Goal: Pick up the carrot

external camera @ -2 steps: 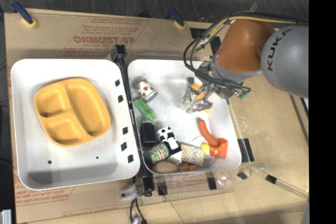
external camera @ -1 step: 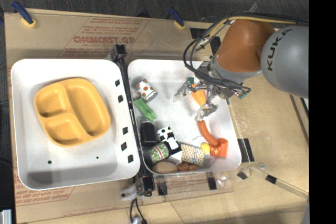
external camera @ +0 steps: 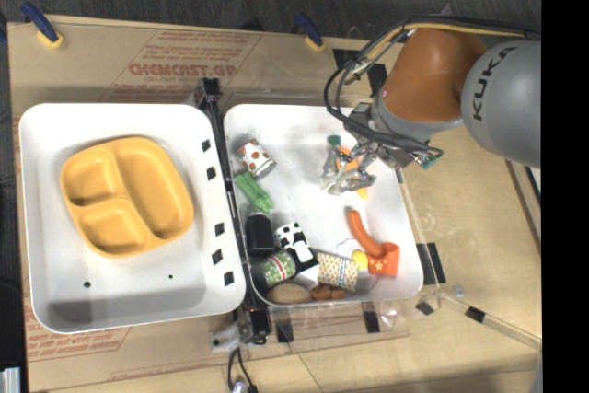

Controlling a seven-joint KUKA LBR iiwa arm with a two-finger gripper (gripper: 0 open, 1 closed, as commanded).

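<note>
From the camera above the surface you look down on two white bins side by side: the left bin holds a yellow divided tray, and the right bin holds the clutter. The arm reaches in from your right, its orange band above the wrist, and the pincer hangs over the upper right part of the right bin. Something small and orange shows at its tips, but whether the pincer is released or clenched you cannot tell from here. The carrot lies below the pincer, near the bin's right wall, apart from the fingertips and tilted, its lower end touching a red-orange block. Along the bin's left side you see a small red-and-white can, a green piece just below it, and a dark object. At the bottom, a black-and-white toy, a green can and a patterned carton crowd together.
</note>
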